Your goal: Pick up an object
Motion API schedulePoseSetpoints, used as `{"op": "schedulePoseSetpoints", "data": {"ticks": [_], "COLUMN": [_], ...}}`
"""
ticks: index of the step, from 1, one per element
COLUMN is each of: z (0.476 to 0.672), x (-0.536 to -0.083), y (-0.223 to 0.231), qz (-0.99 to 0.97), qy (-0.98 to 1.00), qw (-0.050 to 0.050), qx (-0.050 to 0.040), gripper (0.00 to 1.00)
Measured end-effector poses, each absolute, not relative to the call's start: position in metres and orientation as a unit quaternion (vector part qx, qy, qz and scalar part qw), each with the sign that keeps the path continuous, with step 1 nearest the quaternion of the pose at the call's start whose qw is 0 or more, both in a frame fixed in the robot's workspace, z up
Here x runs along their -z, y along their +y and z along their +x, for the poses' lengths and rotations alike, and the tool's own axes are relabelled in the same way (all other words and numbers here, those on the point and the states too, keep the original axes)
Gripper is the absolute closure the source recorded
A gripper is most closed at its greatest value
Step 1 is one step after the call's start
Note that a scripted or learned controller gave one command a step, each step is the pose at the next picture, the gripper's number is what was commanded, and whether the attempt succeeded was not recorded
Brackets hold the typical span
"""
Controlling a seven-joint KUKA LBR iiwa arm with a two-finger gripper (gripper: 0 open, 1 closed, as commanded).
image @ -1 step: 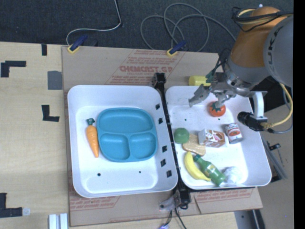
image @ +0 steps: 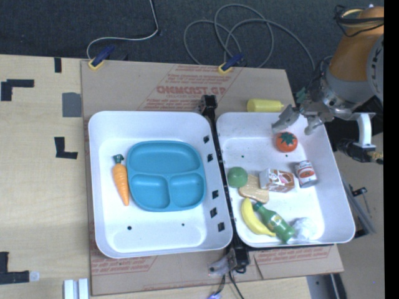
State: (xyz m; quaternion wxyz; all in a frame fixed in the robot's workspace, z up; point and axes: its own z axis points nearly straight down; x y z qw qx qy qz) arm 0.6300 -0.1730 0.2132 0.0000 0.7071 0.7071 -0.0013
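My gripper (image: 298, 122) hangs over the far right corner of the right bin (image: 333, 167), fingers spread open with nothing between them. A red tomato (image: 287, 142) lies just below and in front of it, apart from the fingers. Further forward in this bin are a small red can (image: 305, 173), a snack packet (image: 278, 179), a green ball (image: 237, 177), a tan piece (image: 254, 194), a banana (image: 251, 218) and a green bottle (image: 275, 223) lying across the banana.
The left bin (image: 100, 136) holds a blue divided plate (image: 166, 174) and a carrot (image: 120, 179) beside it. A yellow cylinder (image: 264, 105) lies on the cardboard behind the right bin. Cables (image: 237, 36) trail across the dark floor at the back.
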Motion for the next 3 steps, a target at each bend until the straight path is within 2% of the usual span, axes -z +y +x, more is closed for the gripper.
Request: {"op": "schedulePoseSetpoints", "data": {"ticks": [1,2,3], "z": [0.651,0.670,0.670], "x": [-0.087,-0.086,-0.096], "y": [-0.209,-0.142,-0.142], "qz": [0.707,0.706,0.706], "qy": [0.707,0.708,0.708], "qw": [0.002,0.001,0.002], "qx": [0.0000,-0.0012,-0.0012], "gripper": [0.00,0.00,1.00]}}
